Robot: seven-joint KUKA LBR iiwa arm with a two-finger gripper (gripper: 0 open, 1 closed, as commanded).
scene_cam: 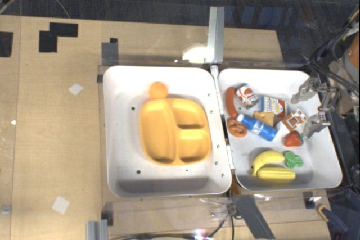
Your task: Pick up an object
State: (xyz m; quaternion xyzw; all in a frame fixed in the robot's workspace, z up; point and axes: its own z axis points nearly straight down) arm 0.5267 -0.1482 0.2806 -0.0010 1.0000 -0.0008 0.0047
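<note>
While gripper is hovering at right edge of right bin, fingers spread wide, holding nothing; toys lying mid-bin: banana, blue bottle, strawberry. Yellow tray sitting in left bin.

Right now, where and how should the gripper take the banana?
Grip the banana across the middle of its curved body, coming straight down from above. It lies flat, its upper side bare, though a yellow block sits close in front and a green toy to its right.
</note>
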